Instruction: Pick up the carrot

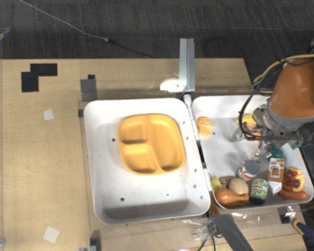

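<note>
An orange-red elongated piece that looks like the carrot (294, 195) lies in the front right corner of the right bin (222, 145), against the front wall. It sits just below a yellow and red toy (294, 178). My gripper (263, 154) hangs over the middle right of this bin, under the orange-banded wrist (301, 91). It is behind and to the left of the carrot, close to a small carton (276, 169), with nothing visibly held.
Along the right bin's front wall lie an orange-brown squash-like piece (230, 198), a beige ball (237, 186), a green can (259, 190) and a red and white item (247, 172). A bun (204, 126) sits at the back left. The left bin (106, 205) holds a yellow divided plate (149, 143).
</note>
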